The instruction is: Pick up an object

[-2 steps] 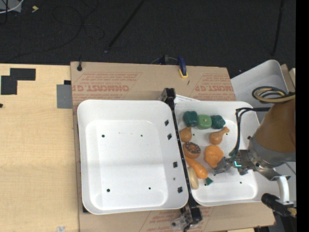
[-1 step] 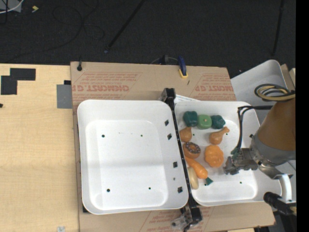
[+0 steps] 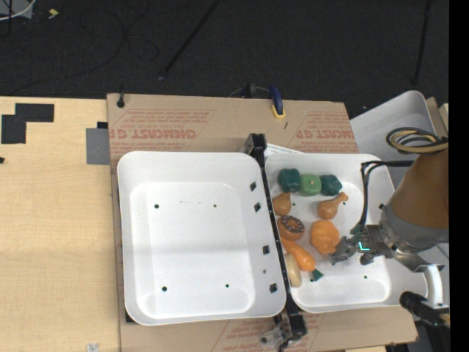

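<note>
- The left bin [image 3: 139, 196] and the right bin [image 3: 344, 295] look like smooth white plastic with a soft sheen.
- The cardboard sheet [image 3: 212, 127] beneath them is matt brown, printed with red lettering.
- The bench top [image 3: 51, 233] looks like pale wood grain, matt.
- The toy foods look like smooth plastic: an orange lump [image 3: 325, 235], a green round piece [image 3: 311, 185], a dark teal block [image 3: 289, 179].
- The arm's orange band [image 3: 432, 189] is glossy.
- The gripper [image 3: 350, 249] looks like dull grey metal.
- The floor [image 3: 220, 35] beyond resembles dark, rough carpet.
</note>
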{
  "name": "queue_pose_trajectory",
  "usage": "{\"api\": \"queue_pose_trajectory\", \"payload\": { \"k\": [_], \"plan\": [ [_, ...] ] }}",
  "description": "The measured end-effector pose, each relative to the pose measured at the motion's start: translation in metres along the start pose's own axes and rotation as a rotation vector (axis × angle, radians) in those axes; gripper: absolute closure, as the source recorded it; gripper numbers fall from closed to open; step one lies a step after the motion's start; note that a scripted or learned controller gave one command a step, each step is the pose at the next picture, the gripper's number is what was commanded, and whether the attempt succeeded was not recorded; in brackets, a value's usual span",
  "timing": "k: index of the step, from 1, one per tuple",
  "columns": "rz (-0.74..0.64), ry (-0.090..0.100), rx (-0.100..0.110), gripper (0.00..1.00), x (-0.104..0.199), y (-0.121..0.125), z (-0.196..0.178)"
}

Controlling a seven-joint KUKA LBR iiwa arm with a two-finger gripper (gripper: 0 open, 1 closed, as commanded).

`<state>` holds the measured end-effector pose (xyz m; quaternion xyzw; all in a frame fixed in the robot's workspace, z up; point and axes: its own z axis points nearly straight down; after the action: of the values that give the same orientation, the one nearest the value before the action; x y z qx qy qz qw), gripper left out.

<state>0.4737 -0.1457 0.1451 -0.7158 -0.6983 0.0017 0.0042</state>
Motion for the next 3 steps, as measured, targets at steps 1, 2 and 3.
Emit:
{"api": "queue_pose_trajectory", "payload": {
  "k": [1,2,3],
  "plan": [
    [0.004,0.0,0.001,1.0,-0.001,0.0,-0.01],
    [0.009,0.0,0.001,0.0,-0.001,0.0,-0.009],
    [-0.03,0.001,-0.002,0.0,0.058,0.024,0.025]
  ]
}}
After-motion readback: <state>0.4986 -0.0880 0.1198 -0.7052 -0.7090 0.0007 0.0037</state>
